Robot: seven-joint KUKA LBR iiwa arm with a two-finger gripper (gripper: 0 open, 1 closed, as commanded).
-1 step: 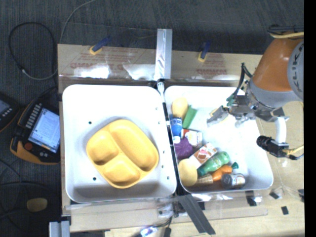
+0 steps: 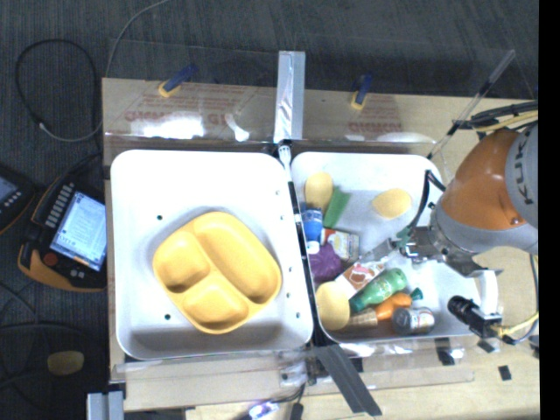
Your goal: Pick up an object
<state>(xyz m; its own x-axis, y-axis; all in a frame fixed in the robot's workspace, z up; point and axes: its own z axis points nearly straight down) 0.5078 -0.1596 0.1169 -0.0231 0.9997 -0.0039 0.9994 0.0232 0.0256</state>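
The gripper (image 2: 404,245) hangs over the right bin (image 2: 411,166); whether it is open or closed cannot be told. Just below it lies a green bottle (image 2: 381,289). Far to its left, the left bin (image 2: 140,182) holds a yellow tray (image 2: 216,270). The surface (image 2: 131,116) stands on dark carpet (image 2: 367,16).

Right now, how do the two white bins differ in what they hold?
The left bin holds one large yellow divided tray, lying slantwise; the right bin holds many small items, among them a green bottle and a yellow ball. The arm hangs over the right bin, not the left. Both are shallow and white.
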